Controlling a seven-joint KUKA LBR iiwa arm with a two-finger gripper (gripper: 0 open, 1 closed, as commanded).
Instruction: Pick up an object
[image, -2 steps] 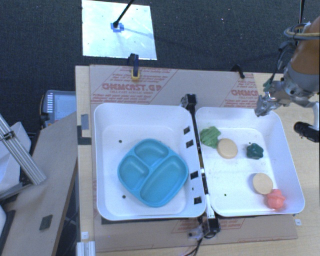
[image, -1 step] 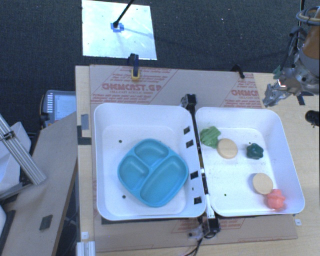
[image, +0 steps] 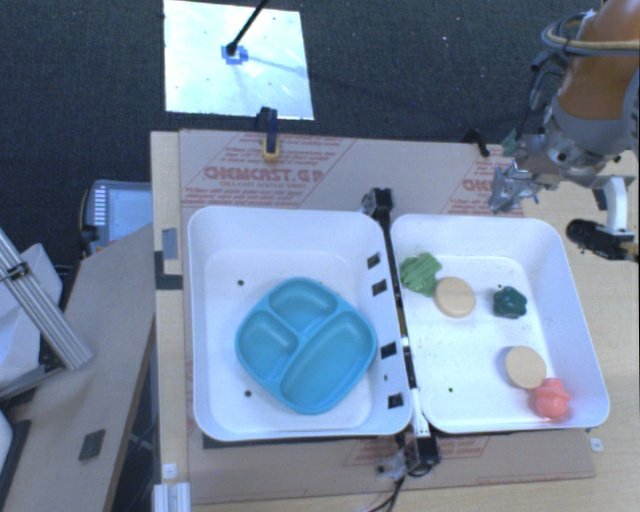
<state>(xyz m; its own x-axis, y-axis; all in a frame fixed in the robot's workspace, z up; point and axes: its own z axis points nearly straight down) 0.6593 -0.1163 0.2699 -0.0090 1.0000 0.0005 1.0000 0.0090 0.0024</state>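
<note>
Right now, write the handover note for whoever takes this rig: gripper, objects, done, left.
Gripper: above the bench behind the right bin's far rim, outside the bin, nothing visible between its fingers; open or shut is not clear from here.
Right bin: light green piece at the far left, tan disc touching it, dark green piece further right, second tan disc and pink piece at the near right corner.
Left bin: blue divided plate.
Done: nothing lifted.
Left: move the arm over an object, descend, grasp and lift it.
</note>
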